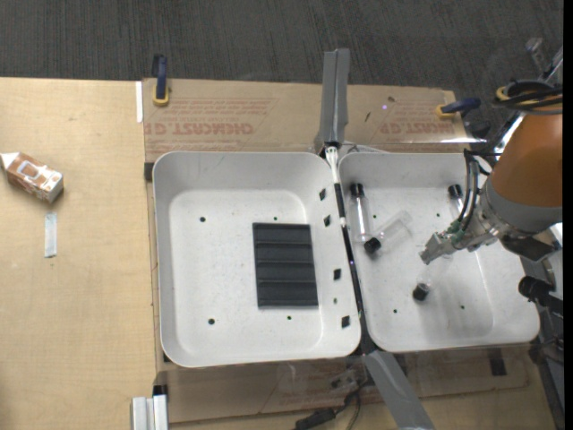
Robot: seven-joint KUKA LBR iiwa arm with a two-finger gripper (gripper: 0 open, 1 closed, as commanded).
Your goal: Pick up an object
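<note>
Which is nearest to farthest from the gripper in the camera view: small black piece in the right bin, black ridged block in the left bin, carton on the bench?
From the gripper:
1. Small black piece, right bin, just below the gripper.
2. Black ridged block, middle of the left bin.
3. Carton, on the bench at the far left.

A pale wooden worktop (72, 330) fills the left side under even light. Beyond its far edge lies dark grey carpet (269, 16). Brown cardboard (242, 119) is clamped flat along the back.
</note>
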